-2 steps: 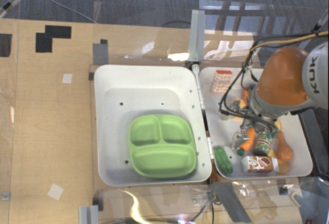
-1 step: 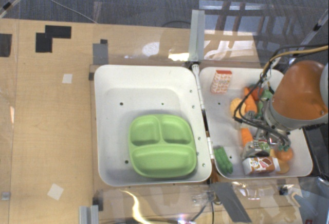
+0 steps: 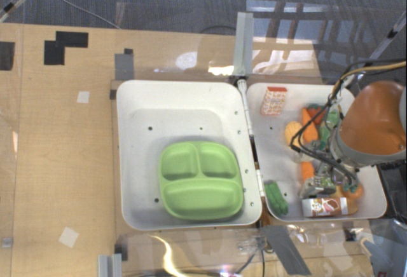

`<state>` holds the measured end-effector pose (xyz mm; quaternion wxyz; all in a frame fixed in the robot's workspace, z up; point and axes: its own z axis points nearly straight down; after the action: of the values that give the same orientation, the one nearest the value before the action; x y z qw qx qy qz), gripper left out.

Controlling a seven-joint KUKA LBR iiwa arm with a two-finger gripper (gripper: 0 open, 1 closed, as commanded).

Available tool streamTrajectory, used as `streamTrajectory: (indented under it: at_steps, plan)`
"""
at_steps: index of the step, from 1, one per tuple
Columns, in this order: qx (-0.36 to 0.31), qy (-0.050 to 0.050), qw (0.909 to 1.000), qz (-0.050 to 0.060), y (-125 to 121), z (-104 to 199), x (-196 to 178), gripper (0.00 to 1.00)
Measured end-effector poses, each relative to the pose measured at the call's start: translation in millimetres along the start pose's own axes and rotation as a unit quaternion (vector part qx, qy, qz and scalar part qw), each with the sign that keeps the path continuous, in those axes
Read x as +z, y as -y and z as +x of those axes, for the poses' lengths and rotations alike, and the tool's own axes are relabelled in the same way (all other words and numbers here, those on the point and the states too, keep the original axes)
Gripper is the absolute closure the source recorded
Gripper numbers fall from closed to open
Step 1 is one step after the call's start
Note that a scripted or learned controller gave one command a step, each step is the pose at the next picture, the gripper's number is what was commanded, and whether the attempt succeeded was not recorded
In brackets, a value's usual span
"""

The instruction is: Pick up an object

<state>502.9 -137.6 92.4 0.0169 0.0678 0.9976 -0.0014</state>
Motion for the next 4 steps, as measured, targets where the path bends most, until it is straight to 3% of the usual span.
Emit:
streamTrajectory:
  at_steps: [1,2,3,4]
  plan:
    - [-0.005,0.001,1.0000,0.001,-2.6,1.5,-0.5,0.00]
    - [-0.008,0.003,1.0000,0.001,-4.0,-0.3,-11.7,1.00]
    - [0.010,-0.007,0.9999,-0.001,-42.1,-15.8,-156.8,1.00]
    - [0.018,-0.012,0.9998,-0.001,-31.0,-106.0,-195.2,1.00]
